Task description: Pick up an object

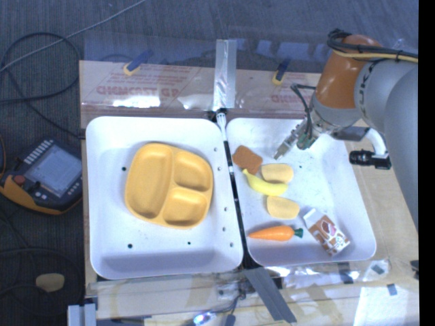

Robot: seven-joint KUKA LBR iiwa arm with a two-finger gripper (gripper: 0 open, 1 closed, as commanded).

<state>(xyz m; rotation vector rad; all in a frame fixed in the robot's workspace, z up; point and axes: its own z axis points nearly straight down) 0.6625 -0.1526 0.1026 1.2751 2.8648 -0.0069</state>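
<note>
1. Nearest the camera, a carrot (pixel 272 233) lies along the near edge of the right bin (pixel 360 246), its green tip pointing right.
2. Just right of it, a small carton (pixel 328 232) sits tilted by the bin's near right corner.
3. Behind the carrot lies a pale yellow piece (pixel 282 208), and behind that a banana (pixel 264 185) touching a second pale piece (pixel 277 173).
4. A brown slab (pixel 247 159) rests by the bin's left edge, just left of the banana.
5. The gripper (pixel 288 147) hangs over the far half of the right bin, slanting down and left, its tips just behind the second pale piece. Nothing is seen between the fingers; whether they are spread or pressed together cannot be told.
6. The arm (pixel 353 87) reaches in over the far right corner, with an orange band above the wrist.
7. The left bin (pixel 102 250) carries a yellow tray (pixel 168 184) with three compartments, lying at its middle.
</note>
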